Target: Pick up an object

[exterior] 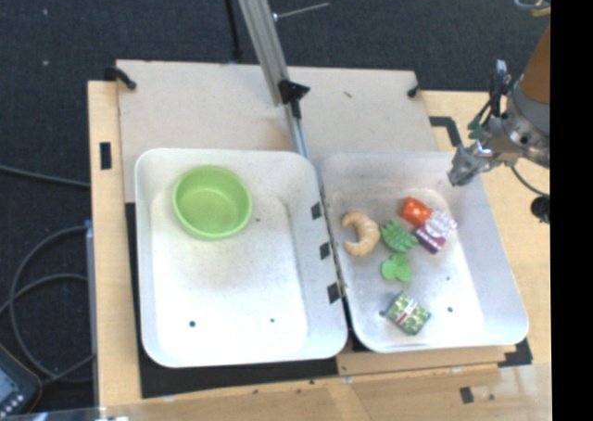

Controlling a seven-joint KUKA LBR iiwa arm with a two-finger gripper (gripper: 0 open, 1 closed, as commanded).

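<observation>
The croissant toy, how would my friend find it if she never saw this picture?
Look at the right bin, the one full of small toys, not the left bin with the green bowl. The croissant lies nearest the divide between the bins, left of the green toys. It is the only tan, curved, crescent-shaped piece there.

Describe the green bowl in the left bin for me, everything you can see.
The bowl is lime green, round and shallow, looks like smooth plastic, with a thick rim and nothing visible inside. It sits upright, mouth up, in the far left part of the left bin, on the bin's speckled white floor, close to the bin's wall. Nothing else touches it.
</observation>
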